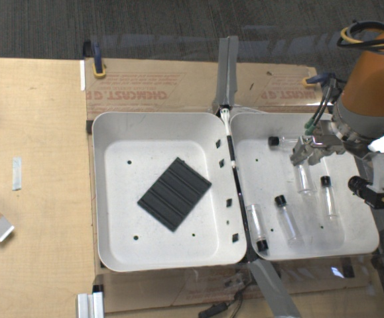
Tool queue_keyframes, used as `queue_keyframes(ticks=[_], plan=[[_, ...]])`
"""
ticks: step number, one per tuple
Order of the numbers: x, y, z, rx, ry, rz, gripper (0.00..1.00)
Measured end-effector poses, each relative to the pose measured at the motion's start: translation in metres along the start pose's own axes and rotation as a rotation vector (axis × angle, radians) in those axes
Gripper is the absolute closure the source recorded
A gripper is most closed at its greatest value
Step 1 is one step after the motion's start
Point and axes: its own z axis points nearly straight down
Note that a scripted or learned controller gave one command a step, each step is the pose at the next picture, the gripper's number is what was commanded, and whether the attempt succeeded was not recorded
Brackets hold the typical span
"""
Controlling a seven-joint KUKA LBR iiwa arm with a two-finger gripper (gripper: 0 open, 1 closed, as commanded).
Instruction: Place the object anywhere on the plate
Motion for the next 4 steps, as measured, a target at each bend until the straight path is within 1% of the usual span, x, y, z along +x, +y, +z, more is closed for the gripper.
queue_keyframes(ticks=[1, 2, 3, 4], plan=[[0.089, 0.101, 0.007, 0.002, -0.001, 0.052, 1.0], [0.085, 0.101, 0.006, 0.002, -0.001, -0.09, 1.0], [0.082, 0.101, 0.017, 0.002, -0.001, -0.16, 1.0], [0.083, 0.088, 0.017, 0.002, -0.001, -0.192, 1.0]])
